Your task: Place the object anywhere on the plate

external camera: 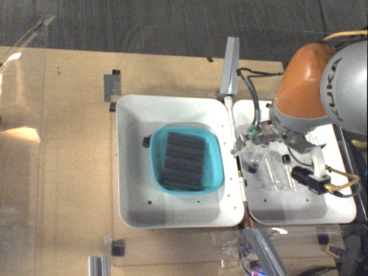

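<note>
Reading "KUKA" on arm (339,85). Counting two white bins (132,206); left bin carrying one teal plate (214,171) bearing one dark ridged block (184,161). Hand (270,168) state: cannot tell.

The arm (322,91) runs off the right edge and covers part of the right bin (345,209).

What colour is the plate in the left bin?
Turquoise blue; the plate shows clearly in the camera view, with a dark grey ridged object lying on it.
</note>
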Available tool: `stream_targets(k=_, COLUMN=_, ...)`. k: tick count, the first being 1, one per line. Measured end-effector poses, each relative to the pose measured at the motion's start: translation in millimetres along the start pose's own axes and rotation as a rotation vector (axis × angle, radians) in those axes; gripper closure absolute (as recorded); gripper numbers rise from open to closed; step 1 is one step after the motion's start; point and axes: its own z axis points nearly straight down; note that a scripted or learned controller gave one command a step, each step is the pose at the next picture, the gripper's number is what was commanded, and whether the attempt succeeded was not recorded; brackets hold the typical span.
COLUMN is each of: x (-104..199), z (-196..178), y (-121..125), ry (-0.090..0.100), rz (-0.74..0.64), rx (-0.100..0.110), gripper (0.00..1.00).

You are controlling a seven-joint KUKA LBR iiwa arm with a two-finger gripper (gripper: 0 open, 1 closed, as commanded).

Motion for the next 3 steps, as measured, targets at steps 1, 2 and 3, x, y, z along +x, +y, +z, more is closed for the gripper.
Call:
stream_targets(k=1, x=37.0, z=-45.2, y=-4.6, ry=0.0, rz=0.039, rx=-0.001, gripper=0.0)
stream_targets(k=2, x=65.7, z=-98.8, y=11.1, ry=0.0, rz=0.09, rx=-0.003, gripper=0.0)
stream_targets(k=3, x=4.9, z=-38.9, y=10.5, ry=0.0, rz=-0.254, rx=0.0, gripper=0.0)
